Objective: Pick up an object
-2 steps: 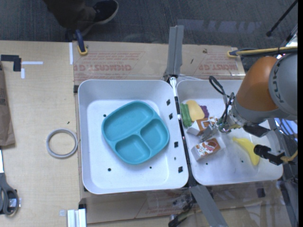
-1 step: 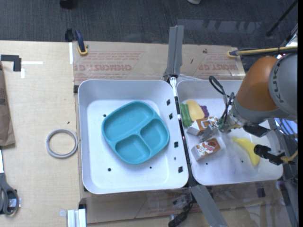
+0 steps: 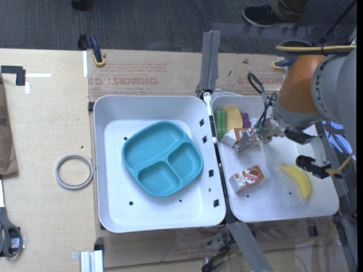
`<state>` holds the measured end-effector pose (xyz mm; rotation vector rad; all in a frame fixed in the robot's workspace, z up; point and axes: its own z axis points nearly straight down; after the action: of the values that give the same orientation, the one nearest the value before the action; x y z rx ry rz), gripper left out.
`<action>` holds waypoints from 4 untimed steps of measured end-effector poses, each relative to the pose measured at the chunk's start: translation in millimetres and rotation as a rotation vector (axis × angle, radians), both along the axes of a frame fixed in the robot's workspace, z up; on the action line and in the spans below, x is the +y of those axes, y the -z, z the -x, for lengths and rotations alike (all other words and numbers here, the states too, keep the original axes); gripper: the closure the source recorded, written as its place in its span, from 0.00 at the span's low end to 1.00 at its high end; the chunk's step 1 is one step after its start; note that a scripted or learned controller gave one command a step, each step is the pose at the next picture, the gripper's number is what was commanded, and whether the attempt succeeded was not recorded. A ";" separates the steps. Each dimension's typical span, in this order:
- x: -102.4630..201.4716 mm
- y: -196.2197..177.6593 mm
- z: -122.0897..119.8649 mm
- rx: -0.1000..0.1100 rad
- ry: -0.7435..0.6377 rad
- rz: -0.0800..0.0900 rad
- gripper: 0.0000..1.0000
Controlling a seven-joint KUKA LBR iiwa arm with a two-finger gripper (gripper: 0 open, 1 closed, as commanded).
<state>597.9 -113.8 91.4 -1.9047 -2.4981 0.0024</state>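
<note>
The grey arm reaches low into the right-hand white bin (image 3: 317,205), presumably to grasp from the clutter at its far-left corner. The tool (image 3: 248,143) sits just beside a small brown carton (image 3: 244,134); whether it is apart or together, I cannot tell. The yellow plastic banana (image 3: 298,180) lies well apart, nearer the front.

Jaws' state perhaps masked by clutter; scissors (image 3: 8,238) cut off left.

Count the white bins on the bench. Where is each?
2. The left bin holds a blue plate; the right bin holds a banana and a carton.
</note>
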 end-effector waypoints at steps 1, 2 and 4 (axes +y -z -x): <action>-8.2 0.4 -52.6 0.006 -0.059 0.000 0.00; -16.3 -7.9 -61.4 -0.002 -0.238 0.001 0.00; 54.6 -101.0 -61.7 -0.003 -0.233 0.001 1.00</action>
<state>659.6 -59.3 192.4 -1.6024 -2.7054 0.0003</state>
